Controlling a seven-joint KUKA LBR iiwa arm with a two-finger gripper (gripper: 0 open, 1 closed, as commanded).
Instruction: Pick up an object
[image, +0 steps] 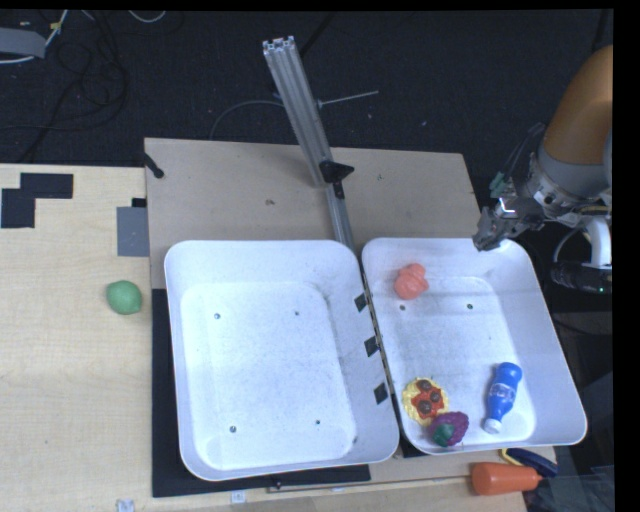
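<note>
The right bin (530, 300) holds a salmon-pink lumpy object (410, 281) near its far left corner. A blue and white bottle (502, 395) lies near the front right. Beside it sit a yellow piece with red dots (424, 397) and a purple and green piece (449, 429). My gripper (489, 234) hangs over the bin's far right corner, well to the right of the pink object, with nothing seen in it.
The left bin (190, 270) stands beside the right one. A green ball (124, 297) rests on the bench to the left. An orange carrot-like object (504, 478) lies in front of the right bin. A metal rail (310, 130) slants behind the bins.
</note>
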